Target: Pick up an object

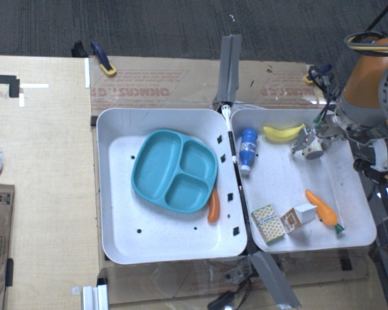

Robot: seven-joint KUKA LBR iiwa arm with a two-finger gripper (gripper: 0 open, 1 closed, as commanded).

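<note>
Banana point(283, 133) is the nearest candidate: it lies in the right bin point(349, 237) near that bin's far edge, just beside the claw point(308, 148), which sits low at the bin's far right corner. Whether the claw is spread or closed cannot be told from this slant, and nothing is seen between its tips. The banana looks like a light, stiff toy with a smooth, curved skin, so it may slip; the thick middle, taken across its width, seems the safest hold. Also in this bin are a blue bottle point(247, 148) against the dividing wall, an orange carrot point(322, 209) near the right edge, and two small cartons point(282, 221) toward the near edge, whose print is too small to read. The left bin point(116, 237) holds a teal divided plate point(174, 170) and a sausage point(213, 207). On the cardboard point(161, 82) behind the bins runs reddish lettering, upside down and not legible.
</note>
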